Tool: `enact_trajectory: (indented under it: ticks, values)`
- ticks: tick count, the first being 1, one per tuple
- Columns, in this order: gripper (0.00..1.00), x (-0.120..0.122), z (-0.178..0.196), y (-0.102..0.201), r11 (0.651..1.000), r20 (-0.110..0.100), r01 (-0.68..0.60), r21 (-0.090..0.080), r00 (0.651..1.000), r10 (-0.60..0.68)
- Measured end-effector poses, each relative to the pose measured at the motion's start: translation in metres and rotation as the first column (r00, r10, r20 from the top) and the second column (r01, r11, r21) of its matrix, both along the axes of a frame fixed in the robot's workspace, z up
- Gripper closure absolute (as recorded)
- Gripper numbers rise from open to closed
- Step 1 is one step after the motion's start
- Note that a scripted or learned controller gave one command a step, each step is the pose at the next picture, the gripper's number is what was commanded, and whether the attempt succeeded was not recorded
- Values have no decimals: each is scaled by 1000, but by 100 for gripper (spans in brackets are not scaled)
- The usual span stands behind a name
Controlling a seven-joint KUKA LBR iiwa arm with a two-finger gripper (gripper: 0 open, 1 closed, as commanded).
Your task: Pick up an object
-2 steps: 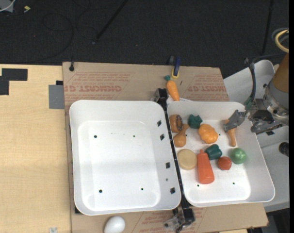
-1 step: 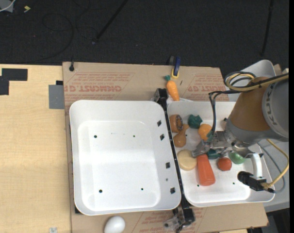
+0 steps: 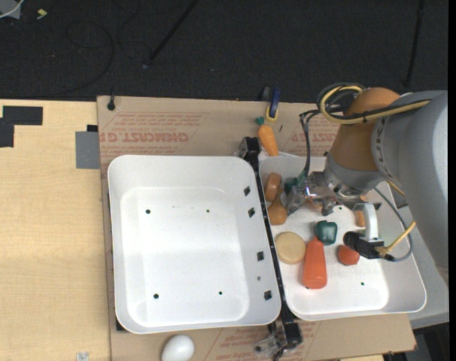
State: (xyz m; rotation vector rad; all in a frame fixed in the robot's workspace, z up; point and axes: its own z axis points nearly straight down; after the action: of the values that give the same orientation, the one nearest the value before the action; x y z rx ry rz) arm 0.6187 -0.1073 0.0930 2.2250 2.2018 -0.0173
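Dark floor [image 3: 175,28] with cables [image 3: 100,36] lies behind the pale wooden bench [image 3: 40,262].

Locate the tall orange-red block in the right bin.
The orange-red block lies in the right bin, near its front, just right of the tan disc and below the teal piece.

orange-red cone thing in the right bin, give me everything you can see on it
The orange-red cone-shaped object lies in the right bin, left of centre toward the near side. It is tapered: narrower at the far end, broader and rounded at the near end, and looks like smooth matte plastic, possibly a toy carrot. It lies flat, its long axis running roughly near to far. Its left upper side sits against a tan round disc; a dark green piece is just beyond its narrow end. The gripper is farther back, not on it.
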Motion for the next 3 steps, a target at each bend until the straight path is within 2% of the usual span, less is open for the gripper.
enact_trajectory:
  ticks: [1, 2, 3]
  values:
    - [0, -54, -3, -1, 1000, 5, 1, 1, 1000, -1]
    - [0, -68, -5, -41, 1000, -3, -7, 18, 1000, 8]
    - [0, -86, -5, -46, 1000, -3, -10, 17, 1000, 10]
